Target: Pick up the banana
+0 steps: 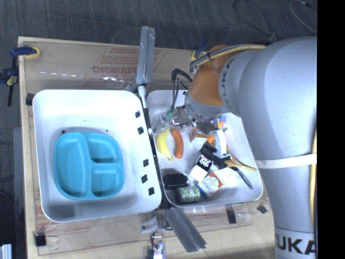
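I've got the arm [253, 90] reaching in over the right bin [249, 190]. The gripper [180, 122] sits near the bin's far left corner; whether it's released or clenched, I can't tell, the wrist hides too much. Nothing visibly held.

The banana [163, 144] lies just below the gripper, along the bin's left wall, lengthwise, touching or nearly touching an orange sausage-like thing [177, 142] on its right side. Judgement: step in hand is lining up and descending on the banana, not yet grasped.

To do it well I'd shift slightly down-left of the current spot, turn so the closing line crosses the banana's short width, and go for the middle of its length.

Tight spot: the wall with the black clips [145, 147] is right against the banana on one side, the orange thing on the other, so there's little gap for either side of the grip. Risk of pinching both or catching the wall.

Farther below sit a black box [174, 179], a green can [190, 194] and small cartons [211, 183]; clear of the banana. Open room is straight up. The left bin [46, 104] holds a blue tray [88, 165], well apart.
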### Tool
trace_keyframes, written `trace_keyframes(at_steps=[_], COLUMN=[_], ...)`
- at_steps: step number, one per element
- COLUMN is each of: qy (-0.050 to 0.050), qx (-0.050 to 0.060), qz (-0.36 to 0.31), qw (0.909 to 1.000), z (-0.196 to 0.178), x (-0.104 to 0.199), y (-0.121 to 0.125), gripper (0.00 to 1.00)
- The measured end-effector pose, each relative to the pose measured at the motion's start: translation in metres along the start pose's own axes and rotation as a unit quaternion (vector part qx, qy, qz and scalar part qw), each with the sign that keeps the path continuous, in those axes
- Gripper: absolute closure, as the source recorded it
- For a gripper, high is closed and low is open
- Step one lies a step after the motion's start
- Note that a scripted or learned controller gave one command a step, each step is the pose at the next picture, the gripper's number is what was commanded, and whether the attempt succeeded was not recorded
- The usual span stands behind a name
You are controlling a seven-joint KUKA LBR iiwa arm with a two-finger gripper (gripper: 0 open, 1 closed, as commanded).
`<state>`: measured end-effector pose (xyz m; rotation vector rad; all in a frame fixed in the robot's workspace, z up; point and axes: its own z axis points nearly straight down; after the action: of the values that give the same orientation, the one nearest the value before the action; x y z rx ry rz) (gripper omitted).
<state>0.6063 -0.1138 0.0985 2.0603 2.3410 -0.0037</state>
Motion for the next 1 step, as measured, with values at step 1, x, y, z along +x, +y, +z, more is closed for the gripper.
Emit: trace_keyframes(at_steps=[1], qy=[0.004], qx=[0.002], qz=[-0.003], qw=[1.0], z=[-0.0105], x=[0.004], y=[0.001], gripper=[1.0])
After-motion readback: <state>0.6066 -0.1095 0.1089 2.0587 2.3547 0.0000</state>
